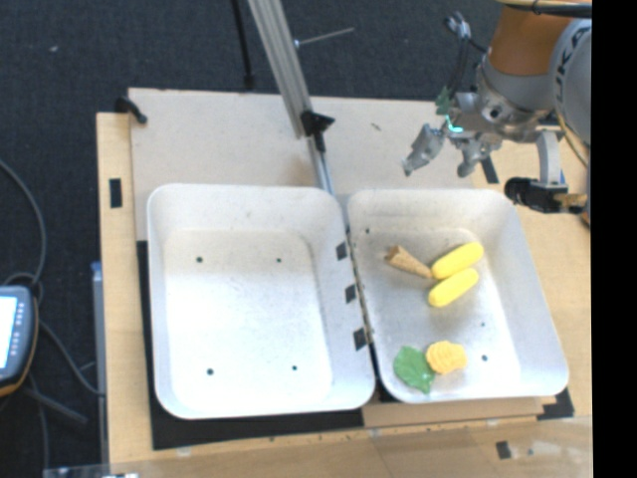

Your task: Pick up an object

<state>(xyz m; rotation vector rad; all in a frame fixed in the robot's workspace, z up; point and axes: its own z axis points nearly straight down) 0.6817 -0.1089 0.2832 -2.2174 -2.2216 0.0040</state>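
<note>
While raised behind the right bin [518,267], jaws [445,156] spread wide, holding nothing

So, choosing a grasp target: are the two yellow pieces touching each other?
Touching. The camera view shows the upper yellow piece resting against the lower yellow piece, no gap between them.

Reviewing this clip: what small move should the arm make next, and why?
Probably bring the gripper forward and down over the right bin, toward the upper yellow piece. The gripper hangs open above the bin's far rim with nothing between its fingers, and that piece lies nearest.
</note>
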